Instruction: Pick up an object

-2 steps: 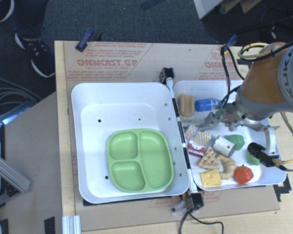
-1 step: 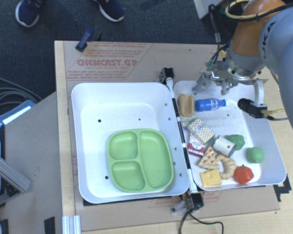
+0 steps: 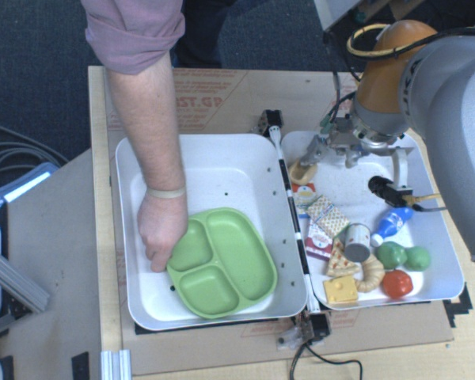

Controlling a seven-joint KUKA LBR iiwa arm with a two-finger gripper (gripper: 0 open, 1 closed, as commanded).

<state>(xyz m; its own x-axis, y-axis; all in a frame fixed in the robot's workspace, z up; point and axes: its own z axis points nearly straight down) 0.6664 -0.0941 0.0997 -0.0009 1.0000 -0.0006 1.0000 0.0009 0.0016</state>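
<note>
Hovering over the right bin (image 3: 439,279), upper right of frame; gripper (image 3: 356,145) state: cannot tell from this angle. Candidate objects cluster lower right: can (image 3: 356,241), tomato (image 3: 397,283), cheese (image 3: 341,290). Risk: tight packing causes a miss. Person's hand (image 3: 160,226) on green tray (image 3: 222,262), left bin (image 3: 222,161).

I look down from one fixed camera above the bench (image 3: 222,89), tilted at a slant, far enough to take in both bins: the left bin (image 3: 142,291) and right bin (image 3: 447,271). The arm (image 3: 427,62) enters from my right.
</note>
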